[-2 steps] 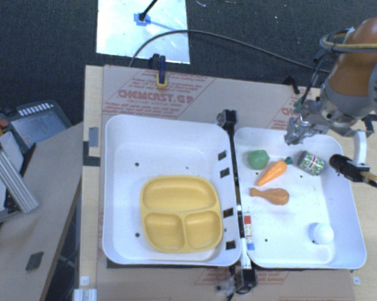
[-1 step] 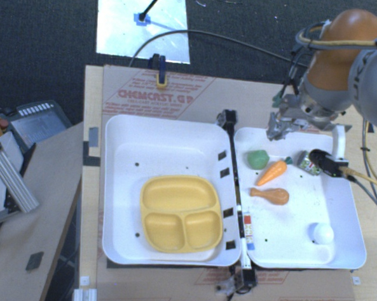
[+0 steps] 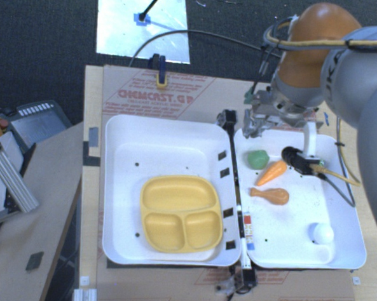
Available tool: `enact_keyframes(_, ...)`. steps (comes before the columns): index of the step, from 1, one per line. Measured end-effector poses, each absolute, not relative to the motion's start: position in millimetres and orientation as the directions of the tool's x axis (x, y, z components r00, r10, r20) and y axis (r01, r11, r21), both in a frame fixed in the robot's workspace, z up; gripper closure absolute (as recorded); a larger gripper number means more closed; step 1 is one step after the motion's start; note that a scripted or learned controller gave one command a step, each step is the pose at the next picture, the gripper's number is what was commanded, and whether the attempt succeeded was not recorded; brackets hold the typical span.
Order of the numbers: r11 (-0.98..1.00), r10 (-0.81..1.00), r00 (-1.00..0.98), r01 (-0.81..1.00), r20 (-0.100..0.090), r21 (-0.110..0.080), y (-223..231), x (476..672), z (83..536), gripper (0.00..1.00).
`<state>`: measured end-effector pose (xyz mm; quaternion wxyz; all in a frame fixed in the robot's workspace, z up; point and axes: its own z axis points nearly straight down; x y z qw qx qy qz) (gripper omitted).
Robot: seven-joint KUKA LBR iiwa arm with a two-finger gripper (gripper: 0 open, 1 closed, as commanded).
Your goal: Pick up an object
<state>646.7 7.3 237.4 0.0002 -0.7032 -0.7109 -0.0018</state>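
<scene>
The left bin (image 3: pixel 122 149) holds a yellow divided plate (image 3: pixel 180 213). The right bin (image 3: pixel 345 245) holds a drumstick (image 3: pixel 272 195) lying crosswise, a carrot (image 3: pixel 272 173) just above it, tip down-left, then a green lump (image 3: pixel 259 158), white ball (image 3: pixel 321 234). The hand (image 3: pixel 257 125) hangs beyond the green lump.

A single fixed camera sits above the desk (image 3: pixel 59 189) and looks down at a slant, far enough back to take in both shallow white plastic bins, the left bin (image 3: pixel 122 142) and the right bin (image 3: pixel 342 239), whole. The grey arm with its orange band (image 3: pixel 322 40) enters from the frame's upper right, apparently nearer the lens.
</scene>
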Motion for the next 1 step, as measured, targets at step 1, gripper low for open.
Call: enact_keyframes(1,0.011,1.0,-0.011,1.0,0.003,0.001,70.4,639.0,229.8,1.0)
